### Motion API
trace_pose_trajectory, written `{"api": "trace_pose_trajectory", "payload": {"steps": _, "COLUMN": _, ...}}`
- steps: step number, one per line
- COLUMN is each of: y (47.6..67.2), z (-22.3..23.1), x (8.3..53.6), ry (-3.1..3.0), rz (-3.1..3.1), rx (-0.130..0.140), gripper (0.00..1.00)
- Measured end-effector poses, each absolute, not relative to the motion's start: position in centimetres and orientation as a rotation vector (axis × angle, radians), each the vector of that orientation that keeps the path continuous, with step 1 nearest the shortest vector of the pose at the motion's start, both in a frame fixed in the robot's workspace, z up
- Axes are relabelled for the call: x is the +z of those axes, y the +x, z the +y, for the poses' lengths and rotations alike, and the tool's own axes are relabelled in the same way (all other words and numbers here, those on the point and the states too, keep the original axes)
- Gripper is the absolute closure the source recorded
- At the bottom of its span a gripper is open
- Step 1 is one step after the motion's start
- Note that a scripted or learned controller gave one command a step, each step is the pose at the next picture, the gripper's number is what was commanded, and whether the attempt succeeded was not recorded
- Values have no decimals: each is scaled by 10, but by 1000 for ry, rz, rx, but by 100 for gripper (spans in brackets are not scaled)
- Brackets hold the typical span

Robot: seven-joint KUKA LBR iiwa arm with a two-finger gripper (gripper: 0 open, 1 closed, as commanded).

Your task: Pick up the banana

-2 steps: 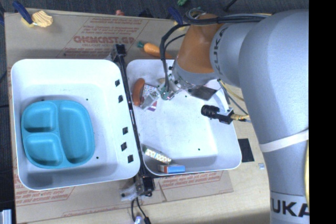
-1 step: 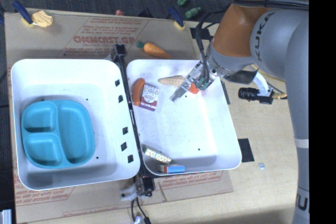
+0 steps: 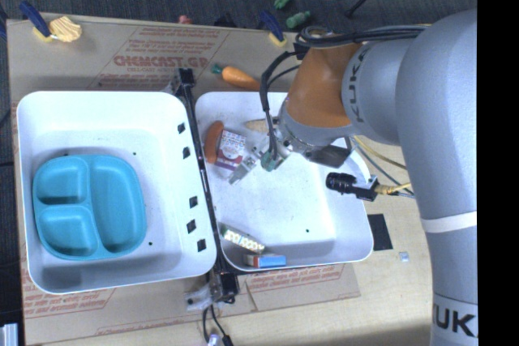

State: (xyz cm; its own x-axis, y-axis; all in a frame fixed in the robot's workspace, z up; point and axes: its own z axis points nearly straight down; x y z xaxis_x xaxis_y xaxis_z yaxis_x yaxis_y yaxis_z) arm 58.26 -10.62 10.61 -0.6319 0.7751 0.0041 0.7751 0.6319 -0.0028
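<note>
The gripper (image 3: pixel 272 156) hangs low in the right bin (image 3: pixel 357 243), over a crumpled packet (image 3: pixel 233 148) beside a reddish-brown sausage-like item (image 3: pixel 213 140). Whether it is spread or closed I cannot tell. This looks like the reach-in step. The pale sliver (image 3: pixel 255 125) at the far side, mostly under the wrist, is probably the banana, so the next move needs re-aiming there. Two small wrappers (image 3: pixel 243 240) lie near. The left bin (image 3: pixel 28 113) holds a blue divided plate (image 3: pixel 87 205).

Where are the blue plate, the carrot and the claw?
blue plate (image 3: pixel 87 205): camera view, on its middle divider.
carrot (image 3: pixel 240 78): camera view, on its orange body.
claw (image 3: pixel 271 159): camera view, at its tips.
</note>
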Motion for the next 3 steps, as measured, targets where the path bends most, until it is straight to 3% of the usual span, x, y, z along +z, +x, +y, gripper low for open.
{"api": "trace_pose_trajectory", "payload": {"steps": 1, "y": 584, "z": -109, "x": 93, "ry": -479, "rz": -3106, "rx": 2, "gripper": 0}}
{"api": "trace_pose_trajectory", "payload": {"steps": 2, "y": 594, "z": -46, "x": 192, "ry": -1102, "rz": -2942, "rx": 1, "gripper": 0}}
{"api": "trace_pose_trajectory", "payload": {"steps": 3, "y": 480, "z": 2, "x": 209, "ry": -868, "rz": -3016, "rx": 2, "gripper": 0}}
